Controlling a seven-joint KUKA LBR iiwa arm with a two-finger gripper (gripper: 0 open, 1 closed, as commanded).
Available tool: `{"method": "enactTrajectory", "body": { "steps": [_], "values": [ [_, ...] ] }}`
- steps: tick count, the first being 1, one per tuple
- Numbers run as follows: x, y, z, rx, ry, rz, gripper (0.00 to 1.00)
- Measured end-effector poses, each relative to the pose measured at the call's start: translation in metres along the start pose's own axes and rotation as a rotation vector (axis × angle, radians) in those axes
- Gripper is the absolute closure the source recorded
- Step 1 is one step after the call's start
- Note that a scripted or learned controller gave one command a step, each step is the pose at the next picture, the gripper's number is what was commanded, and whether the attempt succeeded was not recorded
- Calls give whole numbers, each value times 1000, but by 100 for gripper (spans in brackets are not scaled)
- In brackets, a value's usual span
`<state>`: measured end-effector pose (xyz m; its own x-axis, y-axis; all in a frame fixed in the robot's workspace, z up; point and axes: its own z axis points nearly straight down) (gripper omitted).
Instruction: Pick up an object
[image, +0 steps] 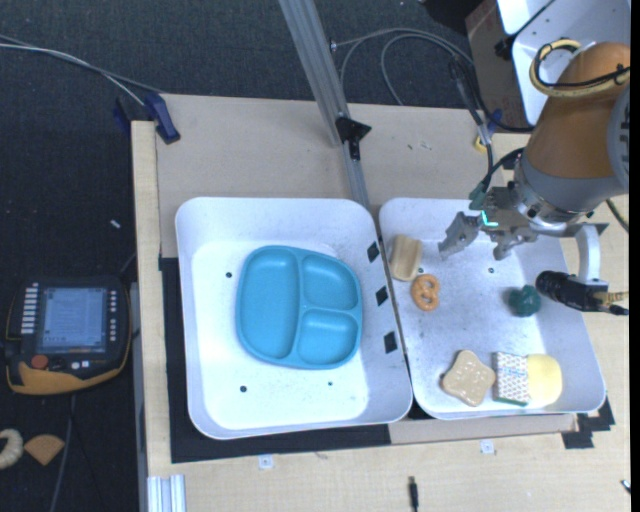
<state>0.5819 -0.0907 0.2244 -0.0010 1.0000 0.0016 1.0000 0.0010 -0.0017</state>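
My gripper (480, 240) hangs over the back of the right bin (455, 215), its two fingers spread open with nothing between them. Below and left of it lie a tan bread-like piece (404, 257) by the bin's left wall and a small orange pretzel (425, 292). A dark green lump (523, 299) sits to the gripper's lower right. Along the front of the bin lie a square cracker (468, 377), a patterned sponge-like block (511, 379) and a pale yellow round object (543, 377).
The left bin (200, 330) holds a blue three-part plate (298, 305). A metal pole (325, 80) slants down to the gap between the bins. A black part of the arm (570, 289) juts over the right bin's right edge. A pendant (68, 330) lies far left.
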Motion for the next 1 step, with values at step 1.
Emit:
{"method": "enactTrajectory", "body": {
  "steps": [1],
  "values": [
    [0,0,-1,-1,0,0,0]
  ]
}}
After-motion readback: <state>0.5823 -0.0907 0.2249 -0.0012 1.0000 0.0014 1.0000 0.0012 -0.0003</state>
